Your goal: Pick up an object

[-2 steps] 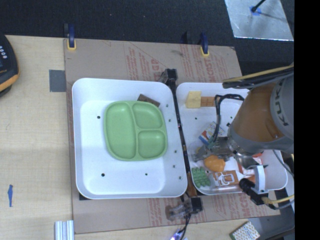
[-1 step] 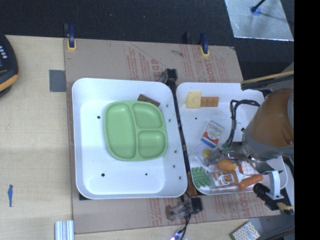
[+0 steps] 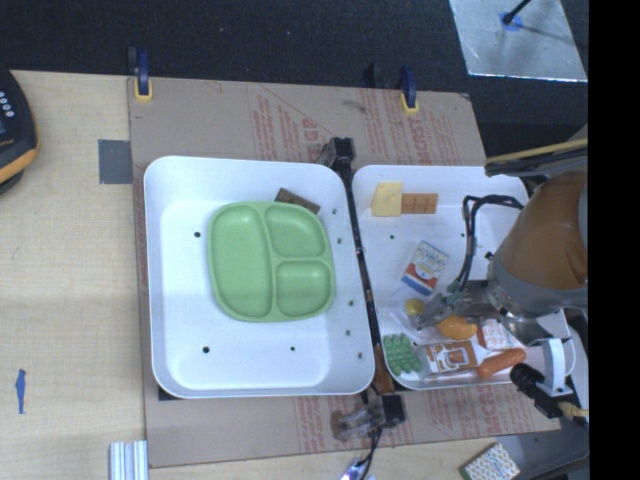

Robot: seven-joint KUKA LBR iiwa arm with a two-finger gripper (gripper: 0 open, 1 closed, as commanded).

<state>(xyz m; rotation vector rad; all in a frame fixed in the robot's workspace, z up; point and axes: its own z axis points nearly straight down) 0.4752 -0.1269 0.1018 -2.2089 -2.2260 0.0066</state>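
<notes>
Robot arm descends over a cluttered right bin in search of something to lift

Camera view: the gripper [image 3: 447,310] sits low over the right bin [image 3: 375,268], its dark tips just above an orange object [image 3: 457,327] that lies beside a printed packet [image 3: 452,357] and a carrot [image 3: 497,363]; how far its jaws stand apart cannot be told, and nothing visibly sits between them. The crowding there likely explains the low approach. A green toy [image 3: 399,353], small carton [image 3: 426,266], yellow block [image 3: 387,198] and brown block [image 3: 419,203] lie apart. The left bin [image 3: 180,358] carries a green divided plate [image 3: 270,260].
</notes>
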